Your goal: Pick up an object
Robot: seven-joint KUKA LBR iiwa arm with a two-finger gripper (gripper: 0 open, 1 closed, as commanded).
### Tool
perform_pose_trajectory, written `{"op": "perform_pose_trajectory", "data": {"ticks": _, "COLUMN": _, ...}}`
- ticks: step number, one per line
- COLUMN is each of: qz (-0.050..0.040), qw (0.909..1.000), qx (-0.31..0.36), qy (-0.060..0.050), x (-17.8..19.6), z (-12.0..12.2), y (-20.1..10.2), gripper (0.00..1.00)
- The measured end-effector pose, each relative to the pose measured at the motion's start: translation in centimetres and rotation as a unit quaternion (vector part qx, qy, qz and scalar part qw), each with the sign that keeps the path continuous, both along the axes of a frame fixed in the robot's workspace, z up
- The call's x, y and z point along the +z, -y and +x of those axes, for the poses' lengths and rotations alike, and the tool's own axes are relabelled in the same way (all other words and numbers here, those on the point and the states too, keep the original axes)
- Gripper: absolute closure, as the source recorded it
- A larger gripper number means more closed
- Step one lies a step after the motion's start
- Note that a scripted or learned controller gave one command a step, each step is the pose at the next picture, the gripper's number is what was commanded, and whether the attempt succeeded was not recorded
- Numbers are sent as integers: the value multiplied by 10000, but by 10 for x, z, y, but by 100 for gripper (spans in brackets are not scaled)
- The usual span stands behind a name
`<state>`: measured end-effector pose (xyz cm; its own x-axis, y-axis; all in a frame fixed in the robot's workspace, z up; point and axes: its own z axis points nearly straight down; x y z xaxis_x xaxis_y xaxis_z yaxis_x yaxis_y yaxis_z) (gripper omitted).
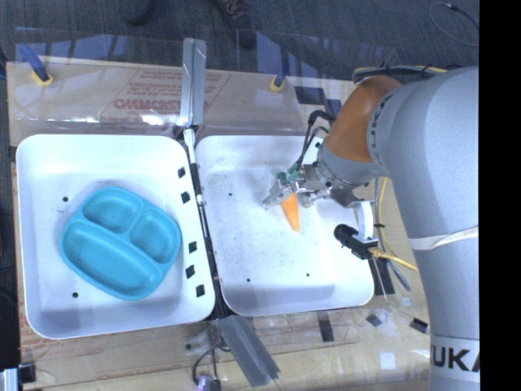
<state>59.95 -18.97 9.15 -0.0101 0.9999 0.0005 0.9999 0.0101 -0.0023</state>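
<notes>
The arm is reaching in from the right over the right bin (244, 287), with the end effector (286, 191) sitting low near the bin's middle. An orange carrot-shaped object (291, 212) is lying just under and beside the end effector, its wide end up against the metal fingers (274, 194) and its point aiming down toward the near wall. Whether the wide end is actually between the fingers or just touching them is not resolving — the fingers are looking narrow, but open or closed cannot be told from here.

The left bin (32, 218) is carrying a blue divided plate (120, 240), well apart from the arm and not in play.

Handling guess: the carrot is looking like a small toy piece — light, stiff, likely smooth plastic, so a bit slippery. The taper is the problem; squeezing near the point would probably be pushing it out of the grip. The thick end or the mid-body, taken across the short axis, is looking like the better hold. It is lying flat on the bin floor, so the fingers would be needing to come right down to the surface on either side.
</notes>
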Motion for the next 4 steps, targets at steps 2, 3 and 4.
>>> {"op": "perform_pose_trajectory", "data": {"ticks": 2, "qz": -1, "qw": 10000, "qx": -8, "qy": 7, "x": 152, "z": -32, "y": -26, "gripper": 100}}
{"op": "perform_pose_trajectory", "data": {"ticks": 3, "qz": -5, "qw": 10000, "qx": -12, "qy": 4, "x": 138, "z": -18, "y": -6, "gripper": 100}}
{"op": "perform_pose_trajectory", "data": {"ticks": 4, "qz": -5, "qw": 10000, "qx": -10, "qy": 4, "x": 138, "z": -18, "y": -7, "gripper": 0}}
